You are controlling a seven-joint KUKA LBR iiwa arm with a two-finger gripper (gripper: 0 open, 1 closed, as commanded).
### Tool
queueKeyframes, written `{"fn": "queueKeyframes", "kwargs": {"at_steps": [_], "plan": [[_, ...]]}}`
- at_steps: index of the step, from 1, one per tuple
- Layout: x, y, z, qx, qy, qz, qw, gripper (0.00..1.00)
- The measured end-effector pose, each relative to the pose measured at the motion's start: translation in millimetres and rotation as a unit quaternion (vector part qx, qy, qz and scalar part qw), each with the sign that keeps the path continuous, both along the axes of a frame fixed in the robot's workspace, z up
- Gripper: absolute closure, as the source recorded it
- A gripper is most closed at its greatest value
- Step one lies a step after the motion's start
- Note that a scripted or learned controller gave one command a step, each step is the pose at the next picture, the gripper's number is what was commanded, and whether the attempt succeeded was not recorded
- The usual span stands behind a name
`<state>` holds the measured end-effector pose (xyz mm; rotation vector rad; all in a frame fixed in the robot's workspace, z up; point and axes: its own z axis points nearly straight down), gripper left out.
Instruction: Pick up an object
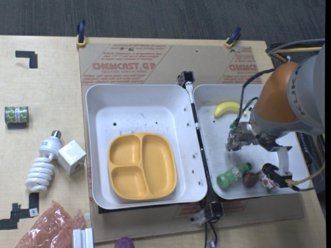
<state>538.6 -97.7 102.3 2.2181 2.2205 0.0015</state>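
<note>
The right bin (207, 94) holds a yellow banana (226, 109) near its back wall. A green bottle (232, 175) lies on its side by the front wall, with a brown object (251, 179) and a small white and red item (269, 182) just right of it. My gripper (232, 141) hangs over the middle of this bin, below the banana and above the green bottle, apart from both. I see nothing held in it. The grey arm with its orange band (279, 94) reaches in from the right.
The left bin (94, 138) contains a yellow divided plate (142, 165). On the bench to the left lie a spiral light bulb (41, 165), a white cube (72, 156), a green can (16, 115) and a pink mesh bag (49, 226).
</note>
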Motion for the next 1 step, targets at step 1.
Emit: {"fn": "queueKeyframes", "kwargs": {"at_steps": [1], "plan": [[0.0, 0.0, 0.0, 0.0001, 0.0, 0.0, 1.0, 0.0]]}}
